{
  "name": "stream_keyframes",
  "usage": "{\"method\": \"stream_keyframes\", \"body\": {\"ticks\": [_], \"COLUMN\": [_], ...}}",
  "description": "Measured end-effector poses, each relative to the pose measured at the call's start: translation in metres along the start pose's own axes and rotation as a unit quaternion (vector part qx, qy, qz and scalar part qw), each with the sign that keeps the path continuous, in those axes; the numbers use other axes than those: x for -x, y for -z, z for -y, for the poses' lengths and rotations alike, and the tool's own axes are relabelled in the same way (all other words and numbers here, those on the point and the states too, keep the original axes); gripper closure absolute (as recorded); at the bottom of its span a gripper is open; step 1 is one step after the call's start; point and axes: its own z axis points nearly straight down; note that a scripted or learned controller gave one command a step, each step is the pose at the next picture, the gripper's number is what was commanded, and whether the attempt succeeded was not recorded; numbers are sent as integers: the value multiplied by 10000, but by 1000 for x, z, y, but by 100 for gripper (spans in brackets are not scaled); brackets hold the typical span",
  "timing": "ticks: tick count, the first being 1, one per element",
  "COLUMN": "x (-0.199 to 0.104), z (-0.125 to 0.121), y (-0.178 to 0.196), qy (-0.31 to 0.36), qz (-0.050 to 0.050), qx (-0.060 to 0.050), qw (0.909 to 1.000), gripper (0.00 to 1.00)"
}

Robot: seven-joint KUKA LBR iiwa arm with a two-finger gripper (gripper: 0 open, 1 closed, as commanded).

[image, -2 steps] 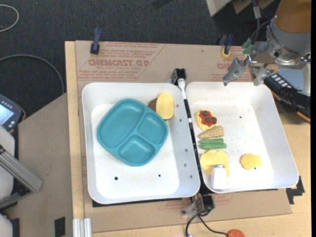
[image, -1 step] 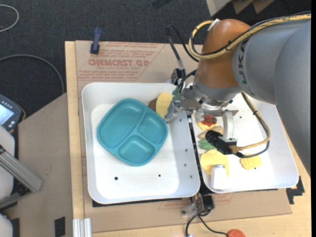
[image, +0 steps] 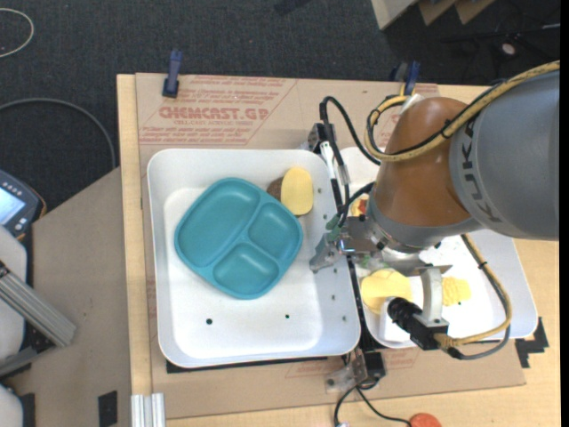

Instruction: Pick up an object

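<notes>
cardboard worktop (image: 222,105); gripper (image: 348,244) hangs low over the right bin (image: 514,269) beside a yellow item (image: 387,285), likely targeting it; open or closed, cannot tell.

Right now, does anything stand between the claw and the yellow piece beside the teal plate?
Nothing visible does. The claw hangs at the right wall of the left bin; the yellow piece lies beyond bare floor, and the teal plate sits aside.

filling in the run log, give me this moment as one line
gripper: at the wall between bins, hold unconfirmed | left bin: teal divided plate, yellow oval item | right bin: yellow items
</notes>
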Motion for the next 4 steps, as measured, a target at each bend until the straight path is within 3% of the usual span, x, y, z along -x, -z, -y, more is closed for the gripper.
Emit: {"method": "stream_keyframes", "body": {"ticks": [1, 2, 3, 4], "x": [0, 51, 51, -27], "z": [-5, -29, 8, 9], "y": [11, 0, 213, 202], "qy": [-4, -15, 18, 53], "qz": [6, 19, 0, -2], "qx": [59, 65, 158, 56], "qw": [10000, 10000, 9999, 10000], "gripper": [100, 100, 100, 100]}}
